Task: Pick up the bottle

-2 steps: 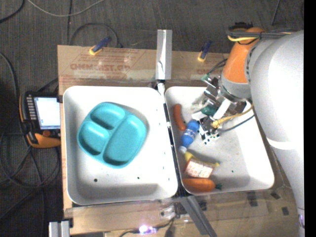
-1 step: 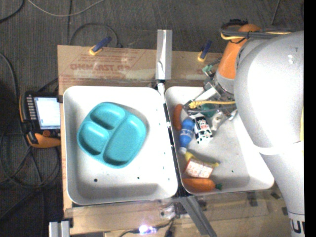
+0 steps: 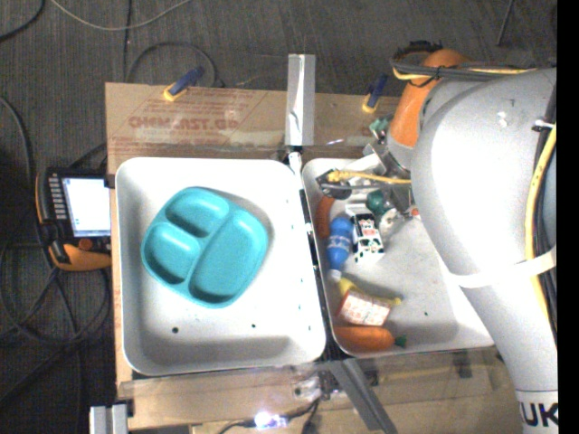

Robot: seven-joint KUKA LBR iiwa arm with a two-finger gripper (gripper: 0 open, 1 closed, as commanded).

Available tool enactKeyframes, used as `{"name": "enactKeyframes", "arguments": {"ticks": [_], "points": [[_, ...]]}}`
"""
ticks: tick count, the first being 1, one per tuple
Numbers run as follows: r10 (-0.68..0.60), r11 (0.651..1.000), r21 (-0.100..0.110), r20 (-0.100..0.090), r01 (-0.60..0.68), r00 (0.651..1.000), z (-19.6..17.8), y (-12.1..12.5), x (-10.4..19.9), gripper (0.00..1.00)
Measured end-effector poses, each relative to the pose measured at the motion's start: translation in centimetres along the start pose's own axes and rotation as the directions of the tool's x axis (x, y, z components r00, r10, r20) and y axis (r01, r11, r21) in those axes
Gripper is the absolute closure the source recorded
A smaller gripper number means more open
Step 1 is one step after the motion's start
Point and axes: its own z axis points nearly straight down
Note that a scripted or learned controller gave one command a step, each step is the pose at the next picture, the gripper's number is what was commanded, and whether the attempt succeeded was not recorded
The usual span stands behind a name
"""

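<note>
The bottle is blue with a white cap end and lies in the left part of the right bin, pointing toward the near side. My gripper hangs over the far end of that bin, a little beyond and to the right of the bottle, below the orange wrist band. The grey arm hides much of the gripper and the bin's right half. I see nothing of the bottle between the fingers.
Around the bottle lie an orange piece, a black-and-white small box, a yellow utensil, a labelled packet and a carrot. The left bin holds a teal divided plate.
</note>
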Motion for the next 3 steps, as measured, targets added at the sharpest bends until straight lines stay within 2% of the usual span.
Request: {"name": "enactKeyframes", "arguments": {"ticks": [1,2,3], "points": [[-0.002,1.0,-0.003,0.009,0.002,1.0,-0.8,0.1,-0.2,1.0],[0.065,0.998,0.003,-0.001,-0.065,0.998,-8.2,-9.5,-1.8,1.0],[-0.234,0.972,-0.004,-0.001,0.234,0.972,-15.2,-14.1,-1.4,1.0]]}}
